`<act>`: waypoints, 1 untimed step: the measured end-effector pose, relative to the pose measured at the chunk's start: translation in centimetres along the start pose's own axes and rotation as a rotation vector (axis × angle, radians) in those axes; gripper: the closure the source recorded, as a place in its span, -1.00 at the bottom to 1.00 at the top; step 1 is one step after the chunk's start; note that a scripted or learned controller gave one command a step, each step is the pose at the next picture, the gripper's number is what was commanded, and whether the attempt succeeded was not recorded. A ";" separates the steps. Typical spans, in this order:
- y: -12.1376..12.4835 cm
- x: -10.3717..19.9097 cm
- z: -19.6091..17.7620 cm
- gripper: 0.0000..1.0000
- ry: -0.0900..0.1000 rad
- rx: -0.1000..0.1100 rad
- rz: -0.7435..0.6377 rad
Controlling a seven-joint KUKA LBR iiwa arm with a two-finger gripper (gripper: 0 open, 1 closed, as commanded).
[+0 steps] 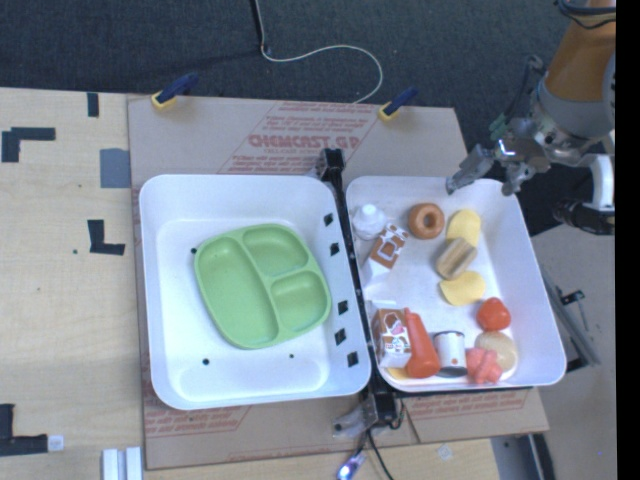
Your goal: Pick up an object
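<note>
While the gripper hangs over the far right corner of the right bin, its two dark fingers are spread apart with nothing between them. One fingertip points down and left toward the bin's far rim, the other sits further right, by the rim's corner. The toys lie nearer and to the left of it. Closest is a yellow piece, just near of the gripper, with a brown doughnut to its left and a tan roll touching the yellow piece's near side. A second yellow piece lies nearer still, then a red tomato. A small white bottle and a brown carton sit along the bin's left wall. At the near edge a cluster holds a carton, an orange carrot, a can and a pink piece. The left bin holds a green divided plate, well apart from the gripper.
</note>
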State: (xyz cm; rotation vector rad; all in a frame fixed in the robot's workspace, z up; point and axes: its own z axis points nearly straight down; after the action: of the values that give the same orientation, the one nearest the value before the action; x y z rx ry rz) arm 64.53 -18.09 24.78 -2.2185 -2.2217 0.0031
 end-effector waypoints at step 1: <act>0.0 0.1 -0.9 1.00 0.000 0.002 -0.002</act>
State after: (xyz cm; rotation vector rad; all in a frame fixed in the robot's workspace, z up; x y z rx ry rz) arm 64.57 -18.02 25.66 -2.2152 -2.2228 0.0048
